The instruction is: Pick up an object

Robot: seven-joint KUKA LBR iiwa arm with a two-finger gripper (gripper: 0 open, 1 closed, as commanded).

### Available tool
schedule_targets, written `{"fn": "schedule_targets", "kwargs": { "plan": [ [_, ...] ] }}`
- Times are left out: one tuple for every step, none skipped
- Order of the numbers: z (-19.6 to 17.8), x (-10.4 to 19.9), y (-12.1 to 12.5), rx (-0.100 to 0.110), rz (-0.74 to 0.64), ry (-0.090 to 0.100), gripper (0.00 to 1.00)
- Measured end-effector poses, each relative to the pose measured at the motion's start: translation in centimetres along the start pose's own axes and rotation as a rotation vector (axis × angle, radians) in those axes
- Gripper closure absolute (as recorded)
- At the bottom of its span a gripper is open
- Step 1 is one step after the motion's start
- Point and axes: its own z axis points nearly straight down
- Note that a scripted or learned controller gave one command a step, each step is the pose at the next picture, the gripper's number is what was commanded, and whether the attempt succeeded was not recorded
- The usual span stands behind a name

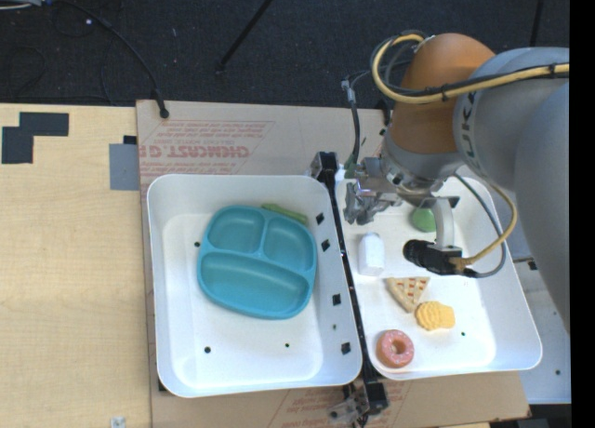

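Note:
My gripper [365, 213] hangs low over the back left of the right bin [483, 347], just above a small white bottle-shaped piece [371, 254]. From above I cannot make out how its fingers stand. A green round piece [423, 220] lies partly behind the wrist. Nearer the front lie a pie slice [408, 292], a yellow corn piece [435, 316] and a pink donut [396, 349].
The left bin [177, 324] holds a teal divided plate [257, 260] with something green [286, 212] poking out behind it. A black cable end [432, 256] hangs over the right bin. The arm's bulk covers the back right.

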Motion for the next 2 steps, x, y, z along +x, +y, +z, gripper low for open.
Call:
{"fn": "schedule_targets", "kwargs": {
  "plan": [
    [-1.4, 4.5, -0.1, -0.002, -0.001, 0.0, 1.0],
    [-2.2, 10.6, -0.4, -0.001, -0.002, -0.001, 1.0]
  ]
}}
